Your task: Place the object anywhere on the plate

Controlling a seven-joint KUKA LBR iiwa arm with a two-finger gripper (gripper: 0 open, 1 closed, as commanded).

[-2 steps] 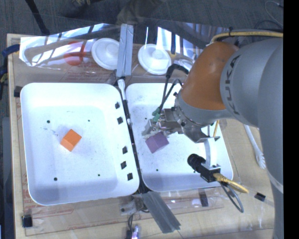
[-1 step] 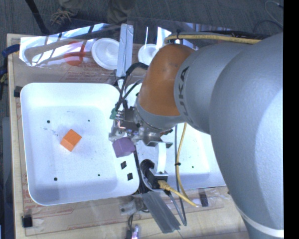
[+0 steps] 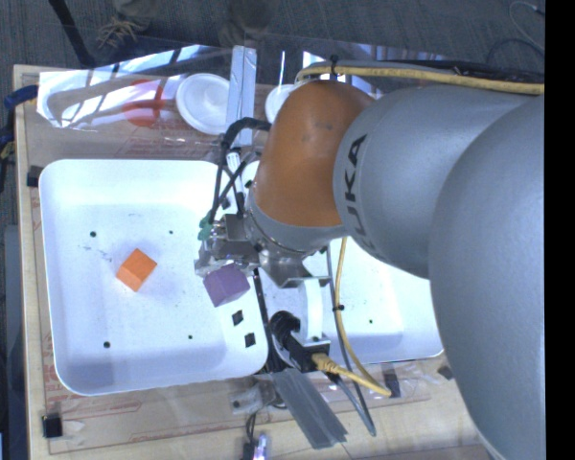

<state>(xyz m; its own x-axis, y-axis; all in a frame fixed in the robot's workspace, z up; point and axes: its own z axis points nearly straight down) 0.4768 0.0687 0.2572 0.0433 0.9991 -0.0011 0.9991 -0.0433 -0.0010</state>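
While over bin (image 3: 77,353), gripper (image 3: 225,262) down.

A pale wooden bench (image 3: 38,405) stands on dark grey carpet (image 3: 10,17).

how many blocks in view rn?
2. An orange block lies in the left bin, left of centre. A purple block sits at that bin's right side, directly under the gripper. The arm covers most of the right bin, so more may be hidden.
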